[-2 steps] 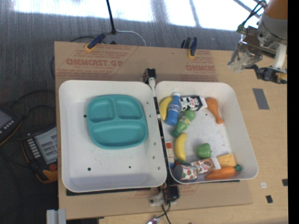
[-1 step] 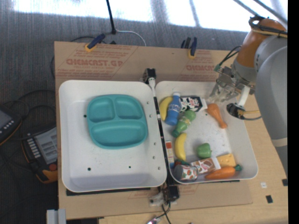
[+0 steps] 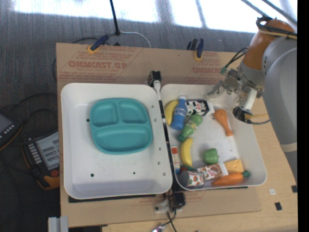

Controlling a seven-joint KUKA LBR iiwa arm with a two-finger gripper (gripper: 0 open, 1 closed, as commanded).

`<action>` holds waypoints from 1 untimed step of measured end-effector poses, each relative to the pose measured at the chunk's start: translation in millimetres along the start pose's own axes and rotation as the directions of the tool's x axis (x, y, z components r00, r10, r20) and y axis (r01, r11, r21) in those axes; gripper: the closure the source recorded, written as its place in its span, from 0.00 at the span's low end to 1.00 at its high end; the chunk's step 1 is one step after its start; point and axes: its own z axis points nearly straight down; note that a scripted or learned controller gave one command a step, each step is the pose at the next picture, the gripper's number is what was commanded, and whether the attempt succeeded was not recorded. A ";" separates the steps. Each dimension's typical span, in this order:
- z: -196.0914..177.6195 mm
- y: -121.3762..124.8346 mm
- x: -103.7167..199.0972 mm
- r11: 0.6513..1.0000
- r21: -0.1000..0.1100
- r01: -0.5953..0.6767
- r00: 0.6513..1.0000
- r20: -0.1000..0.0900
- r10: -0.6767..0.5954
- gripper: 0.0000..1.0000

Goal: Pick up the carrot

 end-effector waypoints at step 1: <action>26.9 -51.3 -7.4 0.921 -0.003 -0.390 0.921 0.003 0.390 0.00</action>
